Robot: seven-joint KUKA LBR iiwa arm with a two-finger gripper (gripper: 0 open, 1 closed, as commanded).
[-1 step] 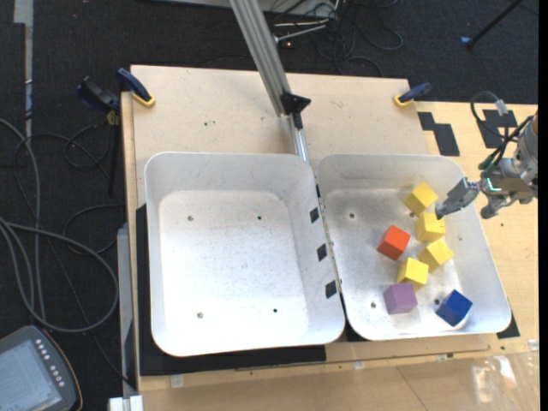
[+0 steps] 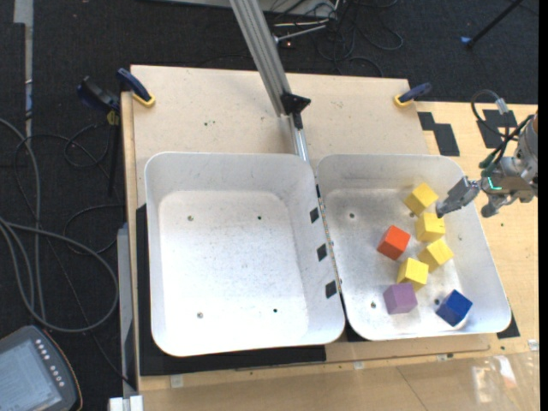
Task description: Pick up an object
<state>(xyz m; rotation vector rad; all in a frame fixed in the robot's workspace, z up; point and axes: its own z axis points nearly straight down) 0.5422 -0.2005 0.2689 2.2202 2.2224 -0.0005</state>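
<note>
1. Seven blocks lie in the right bin (image 2: 360, 325), all gathered in its right half; the left bin (image 2: 171, 315) sits just beside it on the bench (image 2: 360, 110).
2. Nearest the camera are the blue block (image 2: 455, 306) by the bin's front right corner and the purple block (image 2: 400, 299) to its left, close but apart.
3. Behind them a yellow block (image 2: 413, 271) touches another yellow block (image 2: 437, 253) set diagonally up and to the right.
4. The orange block (image 2: 394, 241) stands alone to the left of the yellow ones, with bare bin floor around it.
5. Farther back, a third yellow block (image 2: 429, 227) and a fourth yellow block (image 2: 420, 199) sit one behind the other, nearly touching.
6. The gripper (image 2: 451, 202) reaches in over the bin's right wall, its tip just to the right of these two rear yellow blocks and pointing down and left at them. I cannot tell how its jaws stand; nothing shows as held.
7. The coming move likely turns on this: the closest targets lie immediately left of the tip, so a short drop there would meet a yellow block, though the tight pair may crowd the grasp.
</note>
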